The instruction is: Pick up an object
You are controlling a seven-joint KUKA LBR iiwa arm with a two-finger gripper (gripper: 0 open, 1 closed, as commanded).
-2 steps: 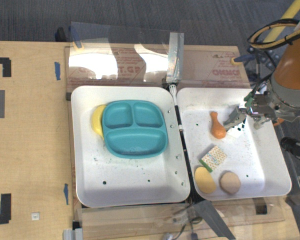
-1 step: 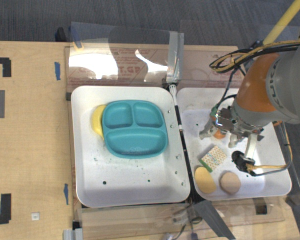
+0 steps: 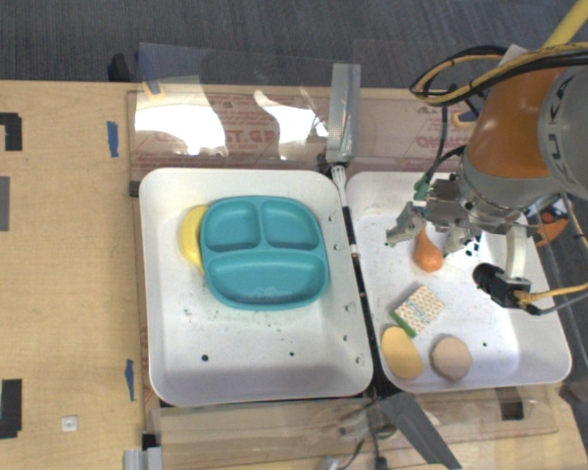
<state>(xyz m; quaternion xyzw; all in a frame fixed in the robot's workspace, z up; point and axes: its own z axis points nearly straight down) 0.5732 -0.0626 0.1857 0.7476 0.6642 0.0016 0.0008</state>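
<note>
1. Orange object [image 3: 429, 253], one, sits in the right bin [image 3: 539, 360], at its far middle, directly under the hand [image 3: 433, 225].
2. Whether the hand grips it, I cannot tell.
3. Right bin's near side holds three more: one patterned block [image 3: 418, 309], one yellow item [image 3: 403, 352], one tan ball [image 3: 452, 357].
4. Left bin [image 3: 255, 365] holds one teal divided plate [image 3: 264, 251] over one yellow piece [image 3: 190, 235].

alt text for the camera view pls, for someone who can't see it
A grey arm's gripper hangs over a small orange object in the right white bin, near a patterned card. The left white bin holds a teal divided plate.
</note>
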